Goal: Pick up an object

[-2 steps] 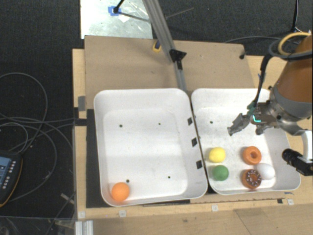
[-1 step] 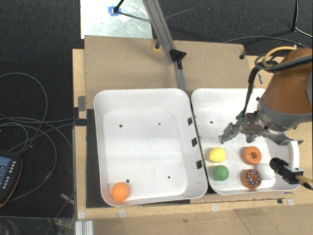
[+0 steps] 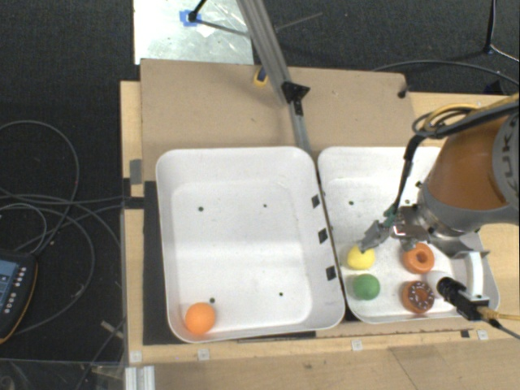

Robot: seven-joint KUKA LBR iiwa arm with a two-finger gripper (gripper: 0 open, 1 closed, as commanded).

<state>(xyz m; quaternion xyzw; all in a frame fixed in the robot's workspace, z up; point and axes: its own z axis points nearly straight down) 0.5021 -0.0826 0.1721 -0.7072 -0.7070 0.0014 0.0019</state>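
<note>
Hovering just above yellow ball (image 3: 361,258), gripper (image 3: 375,236), w/ nothing held.

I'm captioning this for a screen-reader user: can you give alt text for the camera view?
The gripper hangs low over a yellow ball in the right bin, beside a green ball and two donuts. An orange ball lies in the left bin.

We see even, bright overhead light that nearly washes out the white bins (image 3: 244,169). Shadows are soft and short. A glaring patch of floor (image 3: 175,15) shines at top. Focus is slightly soft throughout.
</note>
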